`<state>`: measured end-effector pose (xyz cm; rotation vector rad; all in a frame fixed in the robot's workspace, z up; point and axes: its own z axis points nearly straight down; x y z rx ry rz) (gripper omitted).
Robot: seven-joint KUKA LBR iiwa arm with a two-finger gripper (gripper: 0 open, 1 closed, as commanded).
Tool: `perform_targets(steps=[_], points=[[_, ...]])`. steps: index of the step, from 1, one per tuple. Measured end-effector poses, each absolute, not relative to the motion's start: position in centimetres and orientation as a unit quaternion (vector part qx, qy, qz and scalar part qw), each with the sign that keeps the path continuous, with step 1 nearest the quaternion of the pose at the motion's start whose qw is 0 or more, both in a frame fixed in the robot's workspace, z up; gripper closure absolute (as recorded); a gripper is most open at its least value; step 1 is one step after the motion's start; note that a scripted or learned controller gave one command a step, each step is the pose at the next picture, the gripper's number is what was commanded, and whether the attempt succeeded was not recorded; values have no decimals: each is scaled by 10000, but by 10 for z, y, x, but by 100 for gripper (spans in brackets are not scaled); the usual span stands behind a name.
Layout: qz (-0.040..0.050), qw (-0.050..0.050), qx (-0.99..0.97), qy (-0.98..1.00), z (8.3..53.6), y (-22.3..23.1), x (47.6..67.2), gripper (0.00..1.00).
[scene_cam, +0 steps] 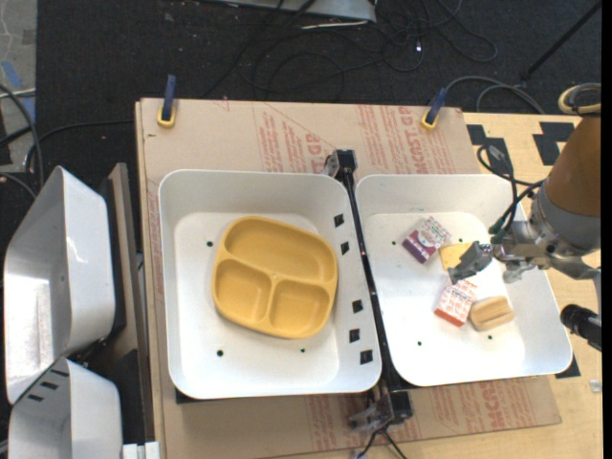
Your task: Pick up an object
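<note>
The right bin (535, 352) holds several small items. A purple and white packet (426, 238) lies toward the back. Just in front of it is a yellow piece (453, 252), then a red and white packet (456, 301) and a tan block (491, 313) side by side nearer the front. My gripper (467, 264) reaches in from the right and sits low over the yellow piece, partly covering its right side, just behind the red and white packet. Nothing is seen lifted off the bin floor.
The left bin (182, 352) contains a yellow divided plate (274, 277). A ridge with black clips (359, 285) separates the two bins. The grey arm with its orange band (581, 175) hangs over the right bin's right edge. White containers (53, 266) stand at the far left.
</note>
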<state>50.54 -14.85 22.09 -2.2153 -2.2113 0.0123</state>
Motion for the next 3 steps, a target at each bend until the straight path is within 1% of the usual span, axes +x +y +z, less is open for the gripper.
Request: perform_targets(steps=[1, 2, 3], points=[[2, 6, -7065, -7077, 227, -148, 508, 0], [9, 12, -7077, -7065, 184, -151, 509, 0], [12, 26, -7076, -7066, 126, -141, 508, 0]])
